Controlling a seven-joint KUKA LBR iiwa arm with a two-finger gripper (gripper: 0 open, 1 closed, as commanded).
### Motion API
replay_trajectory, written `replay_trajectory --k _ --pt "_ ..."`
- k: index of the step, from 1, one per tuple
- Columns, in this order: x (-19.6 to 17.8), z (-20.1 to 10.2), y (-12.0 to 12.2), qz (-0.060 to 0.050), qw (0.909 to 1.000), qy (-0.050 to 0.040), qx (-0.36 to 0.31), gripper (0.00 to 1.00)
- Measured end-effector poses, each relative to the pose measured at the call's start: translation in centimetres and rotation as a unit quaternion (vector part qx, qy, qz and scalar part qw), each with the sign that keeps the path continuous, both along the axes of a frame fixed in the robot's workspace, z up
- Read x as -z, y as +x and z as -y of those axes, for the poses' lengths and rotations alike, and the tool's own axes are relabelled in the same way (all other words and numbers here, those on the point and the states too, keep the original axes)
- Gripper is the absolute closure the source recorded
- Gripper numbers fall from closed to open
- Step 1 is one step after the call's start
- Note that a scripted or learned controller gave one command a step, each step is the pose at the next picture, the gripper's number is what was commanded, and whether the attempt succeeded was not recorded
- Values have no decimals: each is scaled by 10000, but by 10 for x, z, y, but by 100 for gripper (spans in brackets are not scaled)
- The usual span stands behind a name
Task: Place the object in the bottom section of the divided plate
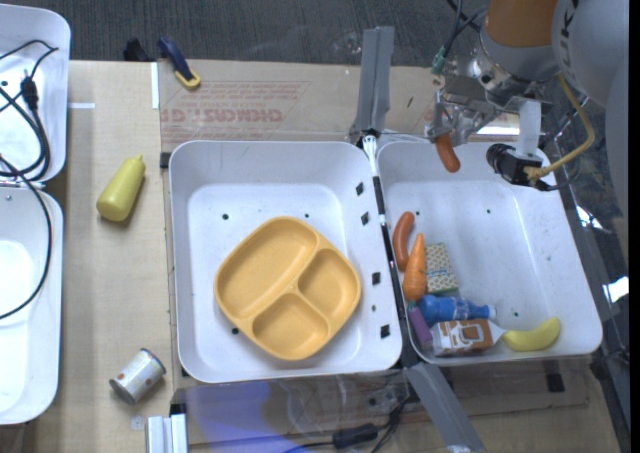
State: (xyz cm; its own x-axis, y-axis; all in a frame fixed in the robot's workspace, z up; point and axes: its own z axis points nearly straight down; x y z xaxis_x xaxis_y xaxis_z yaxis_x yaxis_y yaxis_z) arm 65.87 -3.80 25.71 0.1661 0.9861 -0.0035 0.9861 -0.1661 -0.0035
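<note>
A sausage is held in the hand; it should be carried left and lowered gently into the plate's bottom part.

The place was a robotics lab set up for pick-and-place trials, not a kitchen. A bench covered with printed cardboard carried two shallow white bins side by side, joined by grey brackets. A grey industrial arm with an orange band reached in from the right, loose cables trailing from its wrist. Toy food and a yellow divided plate lay in the bins. Dark carpet ran beyond the far edge.
</note>
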Motion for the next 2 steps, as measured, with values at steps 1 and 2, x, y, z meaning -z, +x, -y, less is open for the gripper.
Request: replay_trajectory --k 1,2 --pt "20 -60 -66 -1 9960 2 893 100" --pt "65 -144 -72 -10 9802 -6 1980 100"
